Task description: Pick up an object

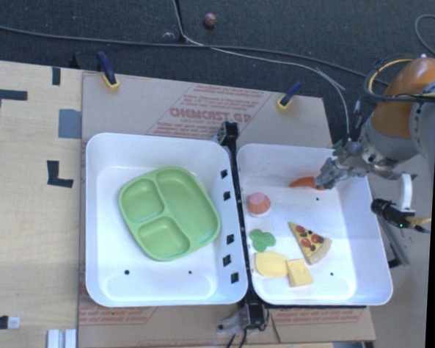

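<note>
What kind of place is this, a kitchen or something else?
Probably a robotics lab bench, not a kitchen: a robot arm reaches over two white bins clamped on cardboard, holding toy food like a pizza slice.

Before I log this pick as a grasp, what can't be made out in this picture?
- Gripper, camera view: too small and blurred to read the finger state.
- Orange item in the right bin: its right end is covered by the gripper, so contact or a grip on it cannot be judged.
- Arm: cut off by the view's right edge.
</note>
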Robot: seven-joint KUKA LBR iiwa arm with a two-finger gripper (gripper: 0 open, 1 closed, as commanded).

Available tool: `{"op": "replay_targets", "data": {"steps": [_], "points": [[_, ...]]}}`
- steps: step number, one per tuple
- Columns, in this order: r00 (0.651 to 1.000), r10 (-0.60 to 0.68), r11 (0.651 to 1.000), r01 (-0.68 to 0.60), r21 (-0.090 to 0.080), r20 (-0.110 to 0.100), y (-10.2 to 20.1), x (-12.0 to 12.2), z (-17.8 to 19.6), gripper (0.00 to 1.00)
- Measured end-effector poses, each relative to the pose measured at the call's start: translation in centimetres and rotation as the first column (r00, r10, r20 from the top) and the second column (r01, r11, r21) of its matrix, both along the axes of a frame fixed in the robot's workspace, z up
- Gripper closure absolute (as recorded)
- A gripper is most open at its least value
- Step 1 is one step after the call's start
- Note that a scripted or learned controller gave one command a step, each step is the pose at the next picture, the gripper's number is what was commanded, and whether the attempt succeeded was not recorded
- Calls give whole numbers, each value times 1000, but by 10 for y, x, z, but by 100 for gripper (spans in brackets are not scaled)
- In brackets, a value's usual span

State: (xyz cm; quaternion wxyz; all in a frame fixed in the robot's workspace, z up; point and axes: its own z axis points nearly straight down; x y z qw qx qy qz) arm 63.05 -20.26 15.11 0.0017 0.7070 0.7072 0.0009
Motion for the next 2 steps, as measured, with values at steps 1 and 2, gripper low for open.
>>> {"op": "replay_targets", "data": {"steps": [1,2], "points": [[1000,1,1000,-1,-1,1,-8,1,48,100],[1000,2,1000,-2,-1,3,-7,6,112,100]]}}
